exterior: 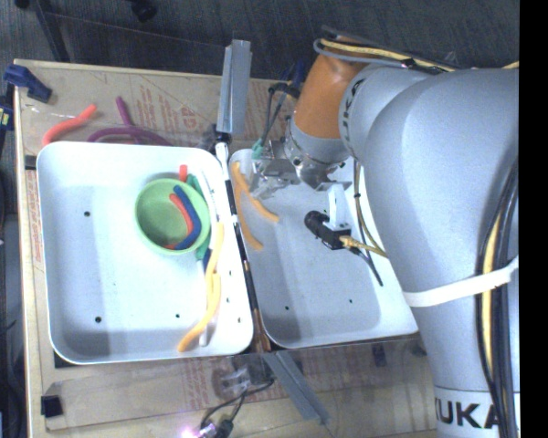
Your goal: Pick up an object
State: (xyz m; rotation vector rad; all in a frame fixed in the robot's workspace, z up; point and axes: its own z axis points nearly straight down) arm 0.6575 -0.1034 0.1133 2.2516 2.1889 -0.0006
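Note:
My gripper (272,179) reaches down into the far left corner of the right bin (347,322), below the orange wrist band. Right under and beside it lie orange-yellow strips (252,210) against the bin's left wall. A small teal piece (256,166) shows at the gripper's left side. The left bin (82,272) holds a green bowl (169,217) with a blue curved piece (194,210) and a red piece (176,203) in it. A long yellow strip (212,281) runs down that bin's right side to an orange end (190,340).
The grey arm covers the right bin's right side. A black connector with a cable (327,230) hangs over that bin's middle. Behind the left bin, red (68,124) and purple (128,135) tubes lie on the bench. A grey bar (233,85) stands between the bins.

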